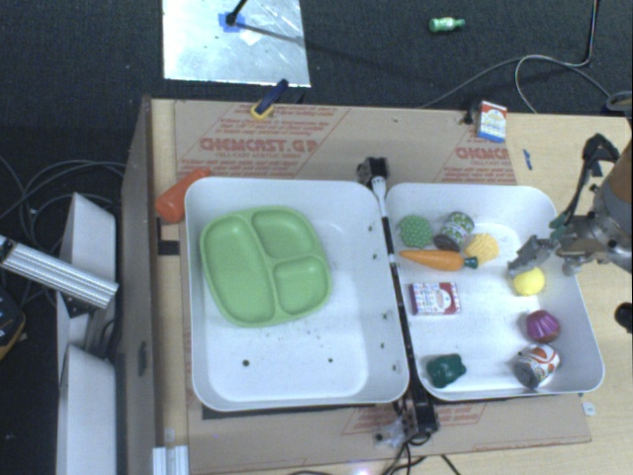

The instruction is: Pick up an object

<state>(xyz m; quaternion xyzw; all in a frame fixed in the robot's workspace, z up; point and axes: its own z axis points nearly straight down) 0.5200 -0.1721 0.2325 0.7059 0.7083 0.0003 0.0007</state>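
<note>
The right bin (pixel 569 265) holds several small items. Among them are a green ball (pixel 415 231), a tin can (pixel 456 230), a yellow corn piece (pixel 483 247), an orange carrot (pixel 432 259) and a red and white box (pixel 435 298). A yellow lemon (pixel 529 282), a purple onion (pixel 541 326), a silver can (pixel 535 366) and a dark green pepper (pixel 445 369) lie there too. My gripper (pixel 529 253) reaches in from the right, low over the bin, just above the lemon and to the right of the corn piece. Nothing shows held in it.
The left bin (pixel 297 364) carries a green divided plate (pixel 265 265). An orange object (pixel 171 198) lies outside that bin's far left corner. A small blue and white box (pixel 492 122) stands on the cardboard behind the right bin. A cable runs behind the bench.
</note>
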